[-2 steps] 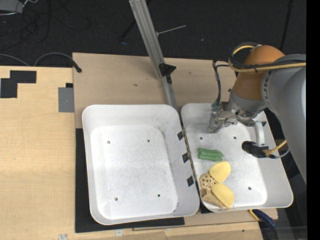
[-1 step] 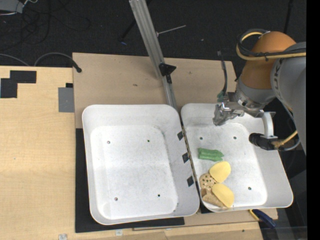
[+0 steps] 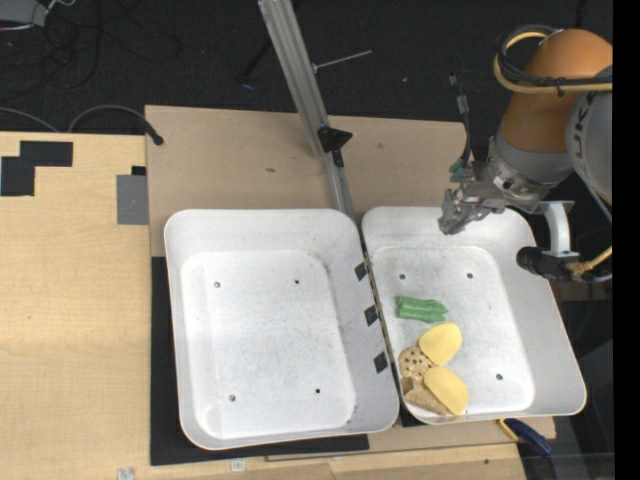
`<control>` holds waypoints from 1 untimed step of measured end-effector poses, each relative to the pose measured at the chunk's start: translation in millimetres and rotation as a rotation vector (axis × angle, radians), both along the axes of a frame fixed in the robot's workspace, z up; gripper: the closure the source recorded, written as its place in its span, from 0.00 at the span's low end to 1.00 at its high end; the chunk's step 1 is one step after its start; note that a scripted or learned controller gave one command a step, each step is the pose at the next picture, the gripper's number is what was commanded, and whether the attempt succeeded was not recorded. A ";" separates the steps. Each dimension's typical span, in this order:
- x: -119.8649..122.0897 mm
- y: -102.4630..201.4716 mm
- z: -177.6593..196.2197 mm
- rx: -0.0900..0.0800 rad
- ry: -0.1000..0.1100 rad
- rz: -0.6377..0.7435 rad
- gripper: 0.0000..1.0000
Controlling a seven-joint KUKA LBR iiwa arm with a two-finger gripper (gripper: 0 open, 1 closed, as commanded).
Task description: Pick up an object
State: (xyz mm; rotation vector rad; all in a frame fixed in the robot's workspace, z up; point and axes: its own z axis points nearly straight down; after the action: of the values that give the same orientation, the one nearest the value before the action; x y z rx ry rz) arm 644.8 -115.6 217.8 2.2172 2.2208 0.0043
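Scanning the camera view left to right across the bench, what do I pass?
Left shallow white bin → slanted grey metal rail → green pod-shaped toy → two-finger gripper → orange-banded grey arm.

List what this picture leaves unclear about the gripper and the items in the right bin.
- Gripper, camera view: too small and dark against the right bin rim to tell how the jaws stand.
- Tan item: partly covered by the two yellow pieces, so its shape and kind are unclear.
- Green object: too small to identify.
- Arm: cut off at the right edge.
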 end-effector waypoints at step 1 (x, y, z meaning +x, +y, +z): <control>0.1 -1.0 11.7 0.001 0.004 0.001 1.00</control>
State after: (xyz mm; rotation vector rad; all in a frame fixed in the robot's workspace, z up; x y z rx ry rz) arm 644.9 -116.6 229.5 2.2192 2.2242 0.0004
